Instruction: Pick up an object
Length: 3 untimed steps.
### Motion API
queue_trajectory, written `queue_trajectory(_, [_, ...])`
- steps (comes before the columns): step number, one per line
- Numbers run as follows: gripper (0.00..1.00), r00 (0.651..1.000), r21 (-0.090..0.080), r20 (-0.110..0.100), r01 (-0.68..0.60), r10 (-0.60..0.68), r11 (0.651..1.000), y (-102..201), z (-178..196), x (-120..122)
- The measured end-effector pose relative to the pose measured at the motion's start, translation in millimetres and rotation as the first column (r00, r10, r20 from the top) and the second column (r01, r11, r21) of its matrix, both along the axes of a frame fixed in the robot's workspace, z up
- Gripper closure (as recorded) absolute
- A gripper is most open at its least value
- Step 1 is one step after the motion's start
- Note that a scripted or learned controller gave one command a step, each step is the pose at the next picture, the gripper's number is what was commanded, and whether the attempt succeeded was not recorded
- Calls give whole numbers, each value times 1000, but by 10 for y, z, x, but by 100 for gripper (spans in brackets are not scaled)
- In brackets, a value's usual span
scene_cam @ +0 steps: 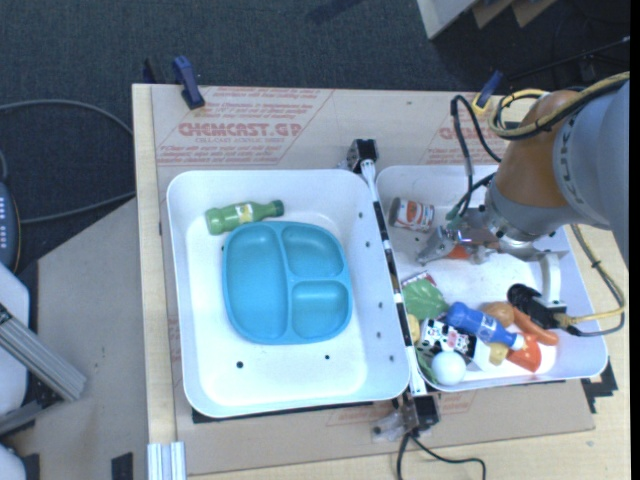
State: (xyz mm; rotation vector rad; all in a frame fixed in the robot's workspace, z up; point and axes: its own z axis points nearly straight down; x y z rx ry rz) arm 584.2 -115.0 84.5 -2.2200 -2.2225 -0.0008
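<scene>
My gripper [447, 244] is low in the right bin [425, 183], near its middle, on the grey arm with its orange band [530, 163]. Just behind it, to the left, lies a small red and white can [411, 212]. A small orange-red piece [459, 252] shows right beside the gripper, and whether it is held is unclear. Toward the front of this bin are a green packet [422, 295], a blue bottle [478, 323], a black and white item [445, 339], a white ball [449, 368] and orange and red toys [530, 346].
The left bin [190, 268] holds a blue divided plate [287, 281] and a green bottle [241, 215] lying at its back. A raised divider [385, 268] separates the bins. Cables [470, 133] hang off the arm above the right bin's back edge.
</scene>
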Motion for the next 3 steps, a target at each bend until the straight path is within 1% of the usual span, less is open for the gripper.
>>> queue_trajectory(1, [0, 1000, -1, 0, 0, 0, 1000, -234, 3, 384])
queue_trajectory(2, [0, 1000, 0, -2, 0, 0, 1000, 37, 3, 365])
queue_trajectory(3, [100, 1000, -1, -1, -1, 1, 1000, 36, 103, 368])
